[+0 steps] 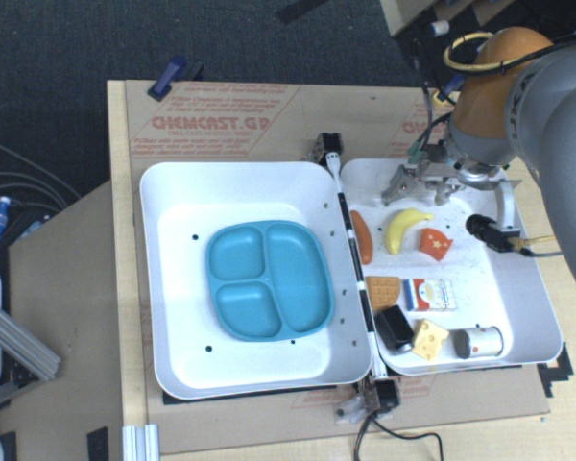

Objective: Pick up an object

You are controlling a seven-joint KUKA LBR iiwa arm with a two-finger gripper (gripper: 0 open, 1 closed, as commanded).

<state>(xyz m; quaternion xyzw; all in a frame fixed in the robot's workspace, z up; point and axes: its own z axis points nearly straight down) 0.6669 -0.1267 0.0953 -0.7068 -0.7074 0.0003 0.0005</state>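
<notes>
My gripper (420,191) hangs over the back of the right bin (528,286), open, with nothing between its fingers. Just in front of it lies a yellow banana (404,229). An orange sausage (363,237) lies to the banana's left against the bin's wall, and a red strawberry-like piece (436,245) sits to its right. Nearer the front are a tan cracker (382,288), a small red, white and blue carton (430,296), a black block (395,327), a yellow cheese wedge (428,339) and a small white can (478,342) on its side.
The left bin (173,209) holds a blue divided plate (269,279). The grey arm with its orange band (490,84) comes in from the upper right. A black fitting with a cable (490,230) juts over the right bin's right side.
</notes>
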